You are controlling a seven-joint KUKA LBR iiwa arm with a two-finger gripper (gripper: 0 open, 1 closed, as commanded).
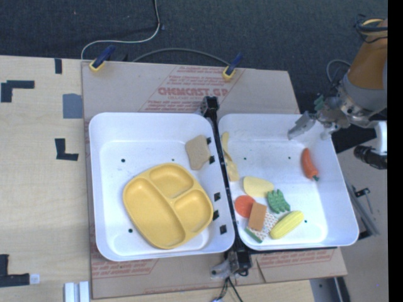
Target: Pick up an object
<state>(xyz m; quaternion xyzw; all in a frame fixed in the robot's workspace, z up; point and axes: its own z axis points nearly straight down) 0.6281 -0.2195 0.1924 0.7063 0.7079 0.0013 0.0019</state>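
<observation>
Bins sit side by side on a cardboard sheet [189, 90] laid over the tabletop [38, 187]. Left bin [104, 168] has a yellow divided plate [167, 203] lying flat in it, plus a tan slice of toast [197, 151] up near the divider, just past the plate's far edge.

Right bin [343, 231] is where the toy food is. A carrot [308, 164] lies on its own near the right wall, well apart from the rest. Down toward the near side there's a cluster: a pale yellow piece [258, 185], a red tomato [243, 204], an orange block [257, 216], something green and leafy [277, 201], and a corn cob [286, 224]. They're bunched up, mostly touching. Another pale yellow thing [228, 159] rests against the divider.

The arm [365, 74] comes in from the right, and its gripper [302, 128] hangs over the far right corner of the right bin, above and beyond the carrot. Can't tell whether the fingers are apart or together from this angle, and nothing is visibly held.
</observation>
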